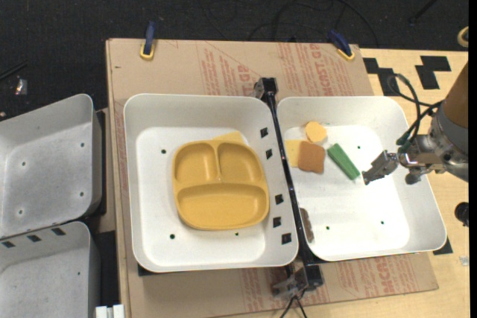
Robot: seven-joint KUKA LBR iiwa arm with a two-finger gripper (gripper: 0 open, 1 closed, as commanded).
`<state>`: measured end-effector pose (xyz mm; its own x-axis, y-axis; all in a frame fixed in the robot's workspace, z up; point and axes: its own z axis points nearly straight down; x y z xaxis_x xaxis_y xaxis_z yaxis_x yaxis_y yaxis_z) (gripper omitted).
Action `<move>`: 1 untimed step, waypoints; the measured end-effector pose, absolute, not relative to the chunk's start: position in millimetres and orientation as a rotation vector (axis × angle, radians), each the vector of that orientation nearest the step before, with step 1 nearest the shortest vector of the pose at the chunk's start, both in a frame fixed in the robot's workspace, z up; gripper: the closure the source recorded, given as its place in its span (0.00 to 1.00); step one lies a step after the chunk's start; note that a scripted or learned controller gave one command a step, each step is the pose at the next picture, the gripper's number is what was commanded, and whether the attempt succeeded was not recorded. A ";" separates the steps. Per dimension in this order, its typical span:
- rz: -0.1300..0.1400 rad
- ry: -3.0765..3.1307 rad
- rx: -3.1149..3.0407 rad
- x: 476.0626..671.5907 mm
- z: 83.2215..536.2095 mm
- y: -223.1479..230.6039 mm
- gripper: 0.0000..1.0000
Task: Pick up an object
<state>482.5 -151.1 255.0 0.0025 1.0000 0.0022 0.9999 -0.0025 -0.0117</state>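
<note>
1. Nothing is lifted yet: the flat green rectangular block [343, 161] lies on the floor of the right shallow white bin [387, 234], just beside a brown sponge-like cube [311, 158].
2. Close to the block's right end hovers the two-finger gripper [378, 168] (jaws apart, holding nothing).
3. Closing, gripping and raising all remain.

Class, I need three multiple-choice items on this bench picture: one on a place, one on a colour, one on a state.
1. Where does the yellow divided tray lie? A. left bin B. right bin C. on the cardboard
2. What colour is the long block by the gripper? A. red B. green C. blue
3. How does the gripper stand? A. above the right bin, holding nothing B. lifting the tray C. inside the left bin

Answers: 1 A, the tray sits in the left bin. 2 B, the block is green. 3 A, nothing is between its fingers.
</note>
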 end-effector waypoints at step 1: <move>0.001 -2.222 -2.220 484.7 260.4 -150.6 0.00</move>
